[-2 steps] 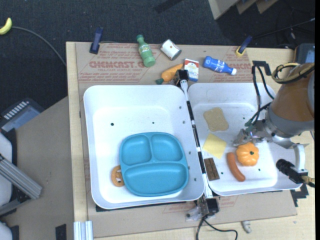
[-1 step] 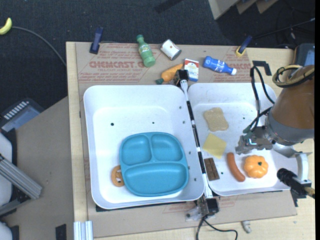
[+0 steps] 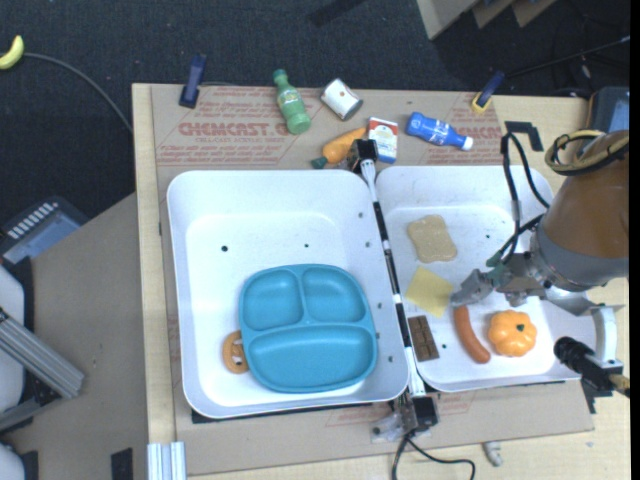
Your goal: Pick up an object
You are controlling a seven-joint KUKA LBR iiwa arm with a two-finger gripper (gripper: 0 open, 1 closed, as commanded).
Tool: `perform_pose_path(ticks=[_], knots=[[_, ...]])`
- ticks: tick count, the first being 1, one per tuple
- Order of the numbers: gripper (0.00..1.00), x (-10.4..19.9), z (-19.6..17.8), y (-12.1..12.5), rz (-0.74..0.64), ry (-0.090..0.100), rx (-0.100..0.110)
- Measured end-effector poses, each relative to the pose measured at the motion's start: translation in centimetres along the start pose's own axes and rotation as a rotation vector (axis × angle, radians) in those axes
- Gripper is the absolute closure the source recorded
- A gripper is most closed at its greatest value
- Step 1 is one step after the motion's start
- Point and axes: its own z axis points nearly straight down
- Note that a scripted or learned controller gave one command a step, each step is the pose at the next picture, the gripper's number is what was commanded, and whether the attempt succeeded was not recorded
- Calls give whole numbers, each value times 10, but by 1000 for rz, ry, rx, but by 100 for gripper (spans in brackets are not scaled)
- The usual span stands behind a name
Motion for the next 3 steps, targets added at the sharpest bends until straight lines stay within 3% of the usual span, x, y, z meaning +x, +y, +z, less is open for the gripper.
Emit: perform_pose_path(ticks=[1, 2, 3], knots=[[0, 3, 61, -9, 1, -1, -2], [100, 3, 51, -9, 2, -2, -3], [100, 85, -39, 2, -2, -1, -3]])
